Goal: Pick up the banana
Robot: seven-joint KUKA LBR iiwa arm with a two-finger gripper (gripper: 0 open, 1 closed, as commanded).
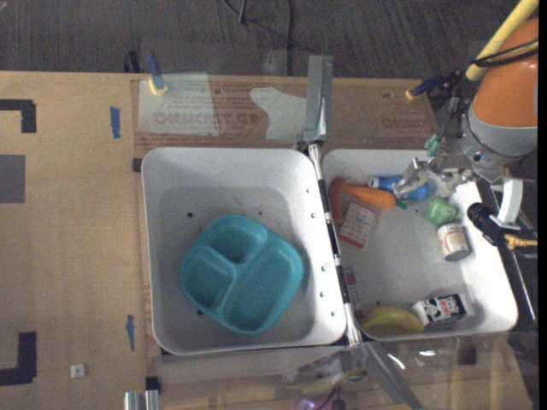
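Note:
The banana (393,320) is a yellow, curved shape lying at the front edge of the right bin (402,259), just left of a small black-and-white carton (442,308). My gripper (421,176) hangs over the far part of the same bin, above a blue object (402,184) and well away from the banana. The grey arm with its orange band (504,101) comes in from the upper right.
The right bin also holds an orange carrot-like item (366,196) over a flat packet (357,225), a green piece (441,209) and a small can (454,240). The left bin (171,186) holds a teal divided plate (243,272).

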